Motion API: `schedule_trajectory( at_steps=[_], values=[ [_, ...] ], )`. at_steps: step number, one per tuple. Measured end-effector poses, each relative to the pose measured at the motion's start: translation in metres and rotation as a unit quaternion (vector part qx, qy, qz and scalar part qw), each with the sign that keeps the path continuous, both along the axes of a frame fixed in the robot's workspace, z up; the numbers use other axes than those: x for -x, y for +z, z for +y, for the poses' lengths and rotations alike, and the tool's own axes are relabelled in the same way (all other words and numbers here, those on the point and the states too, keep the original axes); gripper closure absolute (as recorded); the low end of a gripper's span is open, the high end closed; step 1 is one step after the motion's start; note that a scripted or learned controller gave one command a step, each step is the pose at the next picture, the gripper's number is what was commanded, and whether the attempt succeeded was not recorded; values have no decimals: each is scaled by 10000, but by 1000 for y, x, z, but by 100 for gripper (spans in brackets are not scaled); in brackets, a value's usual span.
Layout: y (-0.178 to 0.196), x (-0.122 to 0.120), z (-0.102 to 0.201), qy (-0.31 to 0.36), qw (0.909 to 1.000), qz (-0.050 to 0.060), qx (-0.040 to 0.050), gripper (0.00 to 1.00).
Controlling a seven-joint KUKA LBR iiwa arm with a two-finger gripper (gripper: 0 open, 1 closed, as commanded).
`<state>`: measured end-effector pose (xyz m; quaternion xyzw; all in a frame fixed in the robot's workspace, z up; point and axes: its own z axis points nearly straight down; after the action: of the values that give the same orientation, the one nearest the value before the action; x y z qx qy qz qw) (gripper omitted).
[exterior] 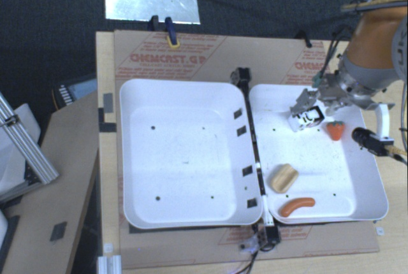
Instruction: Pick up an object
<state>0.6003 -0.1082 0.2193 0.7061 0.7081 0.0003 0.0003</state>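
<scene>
Camera view: right bin [366, 199] with carrot [336, 130], bread roll [284, 178], sausage [297, 205].

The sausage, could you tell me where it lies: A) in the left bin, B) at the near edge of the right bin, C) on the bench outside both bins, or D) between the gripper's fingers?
B: the sausage lies in the right bin by its near rim, just below the bread roll.

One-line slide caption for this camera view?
KUKA arm's gripper hovers over the right bin beside a toy carrot; a bread roll and sausage lie nearer the front.
</scene>
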Motion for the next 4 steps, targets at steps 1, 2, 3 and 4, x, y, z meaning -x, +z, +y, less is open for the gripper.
schedule_trajectory(
  at_steps=[1,2,3,4],
  values=[
    [11,-1,0,11,10000,-18,0,100],
    [124,47,104,64,10000,-56,-23,100],
    [156,110,129,26,10000,-16,-11,100],
    [201,114,188,39,10000,-30,-14,100]
  ],
)
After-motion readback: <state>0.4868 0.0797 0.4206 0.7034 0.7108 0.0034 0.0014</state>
